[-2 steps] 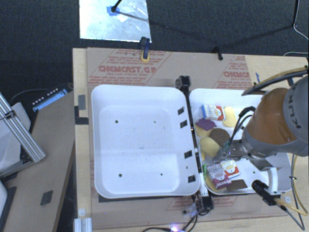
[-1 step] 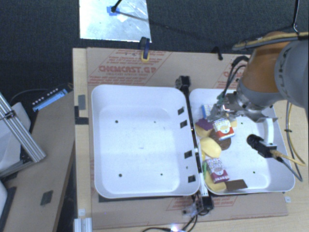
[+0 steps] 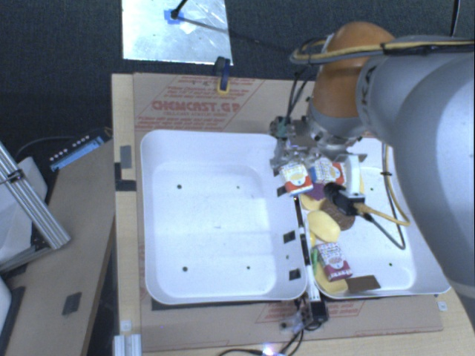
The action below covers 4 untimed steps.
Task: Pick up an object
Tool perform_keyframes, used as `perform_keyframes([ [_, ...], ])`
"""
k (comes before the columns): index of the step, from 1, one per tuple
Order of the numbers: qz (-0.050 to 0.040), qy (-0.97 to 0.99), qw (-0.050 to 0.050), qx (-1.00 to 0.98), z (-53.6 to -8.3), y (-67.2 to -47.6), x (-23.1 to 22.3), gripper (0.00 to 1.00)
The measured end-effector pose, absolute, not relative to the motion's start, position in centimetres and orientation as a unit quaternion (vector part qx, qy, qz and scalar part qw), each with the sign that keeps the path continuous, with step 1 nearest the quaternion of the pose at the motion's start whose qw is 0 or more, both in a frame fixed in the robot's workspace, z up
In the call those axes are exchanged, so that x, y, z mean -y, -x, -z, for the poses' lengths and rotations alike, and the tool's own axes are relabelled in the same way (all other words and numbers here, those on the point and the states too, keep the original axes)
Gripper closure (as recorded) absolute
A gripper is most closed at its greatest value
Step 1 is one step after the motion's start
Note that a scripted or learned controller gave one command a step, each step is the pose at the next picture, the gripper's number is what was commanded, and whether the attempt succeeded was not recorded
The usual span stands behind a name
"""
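Grey arm [image 3: 415, 132], by far the biggest thing over the bench, reaches across the right bin [image 3: 397, 273] with its orange band [image 3: 349, 58] high above the wrist, and its gripper [image 3: 297, 150] hangs low at the far left corner of that bin, close to the wall shared with its neighbour. Whether that hand is spread or closed I cannot tell from where I stand; cables and the wrist body hide it, and nothing shows between its tips. Left bin [image 3: 215, 213] sits alongside, white and shallow. All the loose things crowd the left edge of the right bin. A small carton with an orange and white label [image 3: 295, 175] lies just beneath the gripper, touching a blue and white packet [image 3: 324, 171]. Toward the near edge comes a yellow potato-like lump [image 3: 323, 225], then a red and white packet [image 3: 333, 261] lying on a yellow piece [image 3: 332, 284] at the near left corner, with a brown block [image 3: 362, 282] beside it. The carton looks the likeliest pick: light, stiff-sided, probably crushable if squeezed hard, best taken across its narrow flat sides. The yellow lump seems smooth and rounded, so it could slip from a pinch.
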<state>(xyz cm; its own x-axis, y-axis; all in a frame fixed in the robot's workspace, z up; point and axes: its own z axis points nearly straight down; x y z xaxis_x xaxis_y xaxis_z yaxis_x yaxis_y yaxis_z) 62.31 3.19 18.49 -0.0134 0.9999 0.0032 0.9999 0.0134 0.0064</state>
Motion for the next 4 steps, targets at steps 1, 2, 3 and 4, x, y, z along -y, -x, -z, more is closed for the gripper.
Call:
perform_keyframes([
  [1,-0.0039,-0.704,0.002,-0.710,-27.7,-61.7,-8.1,1.00],
  [2,-0.0002,-0.703,-0.002,-0.711,-22.6,-62.1,-16.7,1.00],
  [3,-0.0023,-0.704,0.001,-0.710,-23.3,-63.3,-22.6,1.00],
  [4,-0.0097,-0.705,0.005,-0.710,-40.6,-67.0,-23.5,1.00],
])
